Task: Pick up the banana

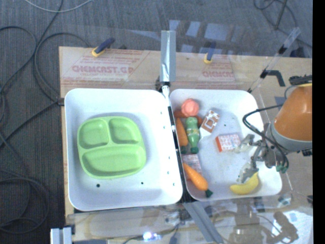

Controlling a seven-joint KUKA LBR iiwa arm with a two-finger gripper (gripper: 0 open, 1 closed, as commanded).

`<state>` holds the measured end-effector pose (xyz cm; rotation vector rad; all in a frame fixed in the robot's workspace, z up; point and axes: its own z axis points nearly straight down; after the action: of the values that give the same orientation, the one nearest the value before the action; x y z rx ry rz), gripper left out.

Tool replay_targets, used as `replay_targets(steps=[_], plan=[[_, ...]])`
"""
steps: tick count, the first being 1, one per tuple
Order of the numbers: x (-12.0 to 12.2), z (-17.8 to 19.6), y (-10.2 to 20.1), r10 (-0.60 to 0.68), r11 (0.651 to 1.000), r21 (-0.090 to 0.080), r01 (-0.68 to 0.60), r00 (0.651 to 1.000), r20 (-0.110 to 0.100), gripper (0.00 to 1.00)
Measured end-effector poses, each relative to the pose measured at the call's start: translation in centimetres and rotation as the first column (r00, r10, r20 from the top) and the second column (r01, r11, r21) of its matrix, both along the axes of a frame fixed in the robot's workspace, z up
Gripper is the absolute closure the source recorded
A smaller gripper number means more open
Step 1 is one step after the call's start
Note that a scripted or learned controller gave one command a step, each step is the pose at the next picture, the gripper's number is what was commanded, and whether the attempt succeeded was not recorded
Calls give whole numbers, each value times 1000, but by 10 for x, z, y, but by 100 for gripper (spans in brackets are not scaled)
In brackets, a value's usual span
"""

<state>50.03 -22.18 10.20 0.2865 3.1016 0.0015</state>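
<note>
I am working over the right bin (223,96), reaching in from its right side. The banana (245,186) is lying near the bin's front right corner, close to the rim, curved with its ends turned upward. My gripper (249,176) is hanging directly at the banana's upper edge, fingertips appearing to touch or nearly touch the peel. I cannot tell from this slanted view whether my fingers are spread or closed; the tips are blurring into the fruit and the white floor.

Judged step: final approach to the grasp. The banana is not yet lifted; it is resting on the bin floor.

Neighbours: a small red-and-white box (228,142) is sitting near, up and to the left of my gripper. A carrot (196,177) is lying well to the left by the divider. Neither is touching the banana. The green divided plate (111,147) is sitting in the left bin (86,98), not involved.

Next move, as I am judging it: straddling the banana across its narrow width, lowering until the fingers are bracketing it, closing, then lifting straight up. The nearby bin wall is leaving little room on the front side.
</note>
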Motion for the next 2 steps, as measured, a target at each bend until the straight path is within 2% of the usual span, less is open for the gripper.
replay_targets(steps=[1,2], plan=[[-6,-9,25,20,1000,-5,-20,1000,5,0],[-6,0,26,21,1000,-3,-21,1000,3,100]])
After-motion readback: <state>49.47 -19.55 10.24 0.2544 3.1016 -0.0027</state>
